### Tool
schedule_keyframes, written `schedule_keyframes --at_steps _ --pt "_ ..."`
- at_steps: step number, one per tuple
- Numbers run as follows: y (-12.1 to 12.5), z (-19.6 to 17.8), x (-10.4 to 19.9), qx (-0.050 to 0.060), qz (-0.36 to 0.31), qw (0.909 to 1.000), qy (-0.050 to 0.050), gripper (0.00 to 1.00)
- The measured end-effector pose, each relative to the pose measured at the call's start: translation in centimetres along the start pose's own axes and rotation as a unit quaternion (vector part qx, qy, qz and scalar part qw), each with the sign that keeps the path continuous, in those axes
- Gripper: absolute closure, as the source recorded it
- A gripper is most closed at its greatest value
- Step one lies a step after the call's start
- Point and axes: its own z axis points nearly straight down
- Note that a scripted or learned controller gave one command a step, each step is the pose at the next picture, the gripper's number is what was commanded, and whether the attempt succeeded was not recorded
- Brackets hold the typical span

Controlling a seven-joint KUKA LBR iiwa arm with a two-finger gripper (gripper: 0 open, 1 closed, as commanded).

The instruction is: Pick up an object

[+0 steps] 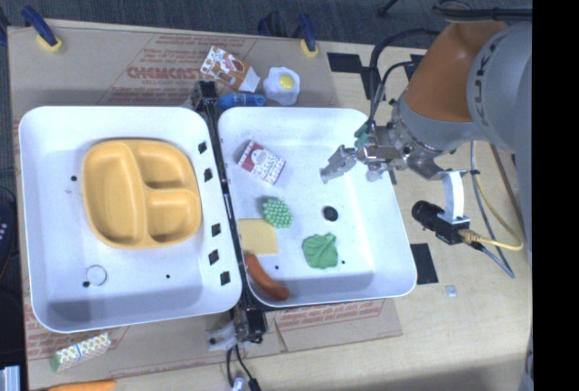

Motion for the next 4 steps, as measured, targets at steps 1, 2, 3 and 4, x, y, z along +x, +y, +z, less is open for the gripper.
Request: schedule_keyframes --at_steps 1,2,3,4 --pt "4.1 12.2 5.2 0.0 0.081 0.9968 0.0 0.0" --pt "6.7 12.2 8.2 0.001 0.193 0.9812 0.001 0.0" --pt "9.7 2.1 13.6 -0.001 -0.054 0.9985 0.0 0.0" --pt "6.2 2.2 12.1 0.0 -0.113 0.9935 0.0 0.0"
